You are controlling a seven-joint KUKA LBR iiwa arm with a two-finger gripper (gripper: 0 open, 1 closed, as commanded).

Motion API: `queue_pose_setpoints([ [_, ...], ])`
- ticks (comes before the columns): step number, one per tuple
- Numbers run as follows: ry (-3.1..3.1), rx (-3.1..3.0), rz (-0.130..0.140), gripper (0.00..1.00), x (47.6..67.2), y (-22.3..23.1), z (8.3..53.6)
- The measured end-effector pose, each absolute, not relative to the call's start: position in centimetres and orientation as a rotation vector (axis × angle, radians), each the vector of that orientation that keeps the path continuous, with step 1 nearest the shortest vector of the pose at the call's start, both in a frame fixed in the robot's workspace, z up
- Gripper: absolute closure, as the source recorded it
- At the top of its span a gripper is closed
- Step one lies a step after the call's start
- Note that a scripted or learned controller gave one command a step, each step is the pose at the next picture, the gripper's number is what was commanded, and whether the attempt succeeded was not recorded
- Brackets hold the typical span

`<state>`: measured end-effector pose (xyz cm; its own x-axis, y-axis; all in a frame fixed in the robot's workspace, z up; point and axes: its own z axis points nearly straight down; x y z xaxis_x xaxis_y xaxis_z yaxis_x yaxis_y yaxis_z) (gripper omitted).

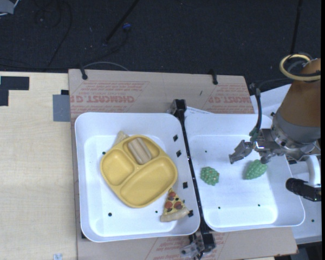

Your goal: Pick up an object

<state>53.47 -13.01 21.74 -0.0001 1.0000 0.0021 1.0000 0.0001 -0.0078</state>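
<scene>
White plastic walls boxed me in: my pincer (pixel 253 155) hung over the right bin (pixel 222 124), fingers spread and pinching nothing. A green bumpy lump (pixel 255 170) lay just below it, a second green lump (pixel 209 175) further left, bare floor between them. Beyond the divider, well left, a yellow sectioned plate (pixel 139 170) crowded the left bin (pixel 92 145) beside a pizza slice (pixel 174 206).

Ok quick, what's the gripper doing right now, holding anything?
Gripper: open, holding nothing, above the right bin, beside a green bumpy object.
</scene>
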Motion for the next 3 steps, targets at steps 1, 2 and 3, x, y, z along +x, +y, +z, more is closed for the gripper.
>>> queue_pose_setpoints([
  [1, -2.216, -2.216, 0.007, 0.0, 53.7, -12.8, 15.4],
  [2, -2.216, -2.219, 0.005, 0.0, 53.2, -12.9, 11.0],
  [3, -2.212, -2.223, 0.005, 1.0, 53.3, -13.0, 12.2],
])
